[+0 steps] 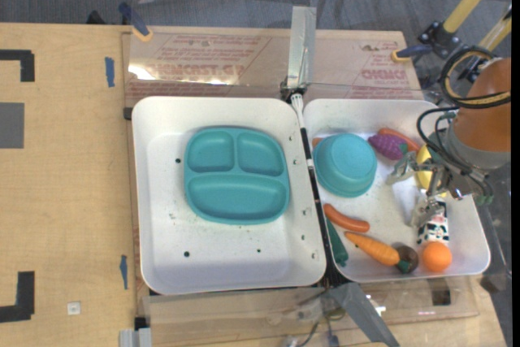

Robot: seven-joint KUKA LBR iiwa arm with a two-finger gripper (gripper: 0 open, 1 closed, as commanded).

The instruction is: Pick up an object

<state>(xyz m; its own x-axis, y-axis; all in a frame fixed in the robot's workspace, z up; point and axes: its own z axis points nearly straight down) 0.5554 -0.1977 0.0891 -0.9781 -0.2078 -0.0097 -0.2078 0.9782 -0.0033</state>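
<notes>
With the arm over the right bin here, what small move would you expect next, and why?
Probably a short straight descent. The tool hovers at the right side of the right white bin, above a small black-and-white cow-patterned toy, with the round orange fruit just beyond. Nothing shows between its fingers, so lowering onto the toy seems the likeliest step.

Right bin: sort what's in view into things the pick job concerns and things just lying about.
Job:
end effector, low over the right bin
orange ball
carrot
purple grapes
teal bowl
black-and-white cow-patterned toy

Lying about:
teal divided plate in the left bin
blue tape on the bench
</notes>
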